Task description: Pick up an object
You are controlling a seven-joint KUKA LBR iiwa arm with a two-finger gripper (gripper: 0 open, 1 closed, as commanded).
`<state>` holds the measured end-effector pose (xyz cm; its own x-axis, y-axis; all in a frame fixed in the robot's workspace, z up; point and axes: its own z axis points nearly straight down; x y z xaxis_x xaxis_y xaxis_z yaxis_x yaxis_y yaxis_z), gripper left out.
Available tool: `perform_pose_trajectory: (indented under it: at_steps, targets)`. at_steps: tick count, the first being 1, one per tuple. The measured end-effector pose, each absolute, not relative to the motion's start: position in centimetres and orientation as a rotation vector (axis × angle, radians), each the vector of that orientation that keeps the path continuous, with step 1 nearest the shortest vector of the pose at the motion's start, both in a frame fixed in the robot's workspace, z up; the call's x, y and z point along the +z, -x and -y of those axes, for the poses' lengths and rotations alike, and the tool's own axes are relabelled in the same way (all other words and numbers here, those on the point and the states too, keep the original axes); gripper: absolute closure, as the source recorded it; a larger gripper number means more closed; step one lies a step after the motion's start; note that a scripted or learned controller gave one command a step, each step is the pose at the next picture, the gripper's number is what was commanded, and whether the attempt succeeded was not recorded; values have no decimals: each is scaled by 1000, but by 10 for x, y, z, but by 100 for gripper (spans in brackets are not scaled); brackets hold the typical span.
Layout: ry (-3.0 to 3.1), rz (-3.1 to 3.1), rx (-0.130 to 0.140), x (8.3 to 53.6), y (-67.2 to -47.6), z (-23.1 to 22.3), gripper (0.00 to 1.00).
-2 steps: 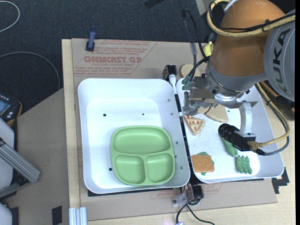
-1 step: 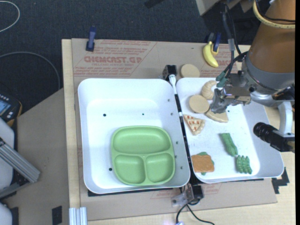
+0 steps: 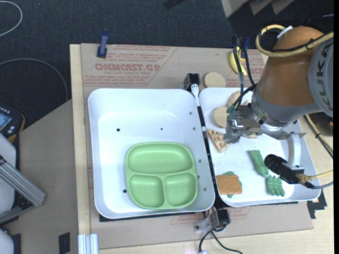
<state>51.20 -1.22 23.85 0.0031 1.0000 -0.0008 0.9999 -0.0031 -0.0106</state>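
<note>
My gripper hangs low over the left side of the right bin, under the grey and orange wrist. Directly beside it, at the bin's left wall, lies a tan waffle-like piece; whether the two touch is not visible. A round beige cookie lies just behind the gripper. Nearer the front are a brown toast slice with a small green bit behind it, a green strip and a green ridged piece.
The left bin holds a green divided plate. A black cylinder on the arm juts over the right bin's front. A beige disc and a yellow item lie behind the bins.
</note>
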Motion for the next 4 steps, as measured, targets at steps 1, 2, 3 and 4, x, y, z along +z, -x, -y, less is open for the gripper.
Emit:
perform_pose_trajectory:
  at_steps: [1, 2, 3, 4]
  targets:
    - [2213, 2232, -9, 294, -484, -61, 100]
    - [2222, 2223, -3, 302, -485, -56, 100]
    - [2229, 2229, -19, 443, -480, -31, 100]
    - [2221, 2212, 16, 296, -519, -11, 100]
